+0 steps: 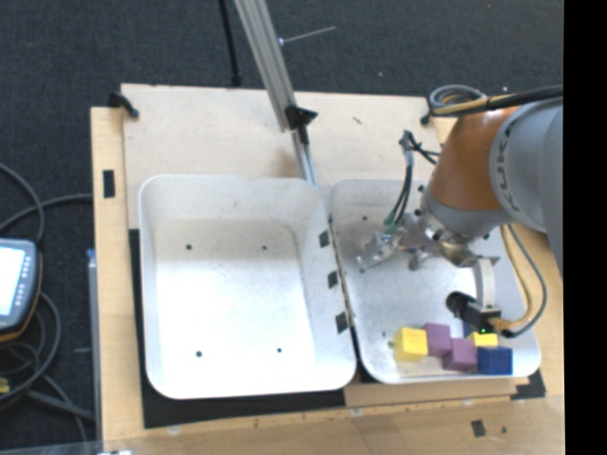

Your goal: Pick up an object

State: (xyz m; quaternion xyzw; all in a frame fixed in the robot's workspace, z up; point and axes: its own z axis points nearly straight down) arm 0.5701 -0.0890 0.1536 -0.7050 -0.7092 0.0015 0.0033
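My gripper [381, 245] hangs over the upper left part of the right bin [379, 301], below the arm's orange band [469, 164]. Nothing shows in it. Several blocks lie together in the bin's near right corner: a yellow cube [412, 342], two purple blocks [438, 336] [462, 353], a blue block [494, 360] and a small yellow piece [486, 339] behind the blue one. The gripper is well apart from them, up and to the left.
The left bin [237, 282] lies beside the right one, their rims meeting at a divider [337, 273]. A slanted metal pole [270, 55] rises behind the bins. Black cables and a connector [462, 303] trail from the wrist over the right bin. A handheld screen [14, 287] sits off the bench at left.
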